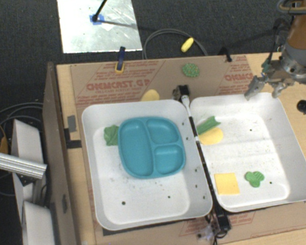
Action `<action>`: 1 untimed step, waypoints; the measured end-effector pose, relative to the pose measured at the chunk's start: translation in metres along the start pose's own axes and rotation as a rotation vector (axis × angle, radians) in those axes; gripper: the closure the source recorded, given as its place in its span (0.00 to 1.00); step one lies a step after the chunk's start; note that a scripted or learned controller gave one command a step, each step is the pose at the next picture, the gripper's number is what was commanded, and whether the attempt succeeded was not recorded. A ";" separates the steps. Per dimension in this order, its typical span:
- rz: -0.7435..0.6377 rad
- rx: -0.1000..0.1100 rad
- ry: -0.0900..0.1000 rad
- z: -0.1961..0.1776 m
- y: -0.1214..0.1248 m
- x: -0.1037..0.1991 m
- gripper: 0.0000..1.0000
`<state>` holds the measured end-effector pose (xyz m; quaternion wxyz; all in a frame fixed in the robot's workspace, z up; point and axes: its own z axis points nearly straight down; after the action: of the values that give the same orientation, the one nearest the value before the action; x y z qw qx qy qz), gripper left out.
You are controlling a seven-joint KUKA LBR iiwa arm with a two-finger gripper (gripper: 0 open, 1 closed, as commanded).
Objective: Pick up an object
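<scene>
Nearest the camera, the right bin (291, 133) held a yellow square (226, 183) flat on its floor, with a small green leafy piece (254, 178) just beside it toward the right. Farther up the same bin, a pale yellow disc (212, 136) lay against the divider between the bins, and a green strip (208, 124) rested tilted across its upper edge, touching it.

The left bin (99, 151) carried a teal divided tray (151, 147) — three compartments, taking up most of the floor. A green leaf-like piece (111, 134) sat at the tray's left edge, partly tucked under it, so its full shape could not be made out.

Beyond the bins, on the cardboard sheet (117, 84) covering the counter, lay a yellowish round piece (150, 96) cut off by the left bin's rim, a green knobbly item (191, 70) and a yellow oblong thing (187, 45) near a cable.

At the far right, the pincer (261, 88) hung over the upper right corner of the right bin, well apart from everything in it — its fingers were spread, with nothing between them. The arm (300, 40) above it was cut off by the frame edge.
</scene>
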<state>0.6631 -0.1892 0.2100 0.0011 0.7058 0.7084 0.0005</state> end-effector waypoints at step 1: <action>-0.004 0.007 0.004 0.074 -0.026 0.053 0.00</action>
<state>0.6366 -0.1368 0.1363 -0.0028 0.7043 0.7099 -0.0006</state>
